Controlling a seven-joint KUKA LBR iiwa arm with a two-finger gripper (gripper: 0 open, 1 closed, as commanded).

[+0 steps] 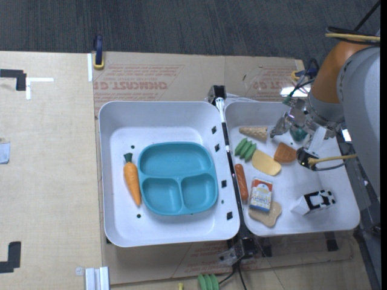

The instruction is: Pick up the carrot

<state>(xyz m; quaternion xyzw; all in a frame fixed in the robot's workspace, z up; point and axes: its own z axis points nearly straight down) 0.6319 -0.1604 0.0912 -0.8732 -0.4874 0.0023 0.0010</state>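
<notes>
Pictured from above: a teal divided tray (178, 178) sitting in the middle of the left white bin (111, 216). Just left of the tray, inside the same bin, the carrot (132, 183), lying lengthwise along the tray's left edge with its green top pointing to the far side. Too close to call whether carrot and tray touch.

Right of the tray, across the two bins' shared walls, the right white bin (341, 222) with a scatter of toy food. Nearest the tray, a reddish sausage (241, 182) lying along that bin's near wall, and above it a green pod (245, 148). Farther right of the tray, a tan cone-shaped piece (254, 133), a yellow wedge (266, 163), a small printed carton (261, 196) resting partly on a tan slice (271, 215), and an orange-brown piece (285, 154). Farthest right of the tray, a white and black object (317, 201).

Well to the right of the tray and far from the carrot, the gripper (296, 132), hanging over the right bin's far half, just above the orange-brown piece. Impossible to tell from this angle whether released or clenched; nothing plainly seen in its grasp. Behind it, the grey arm with its orange band (329, 77), reaching in from the right.

Beyond the tray's far side, a blue clamp (98, 50) on the bench edge.
</notes>
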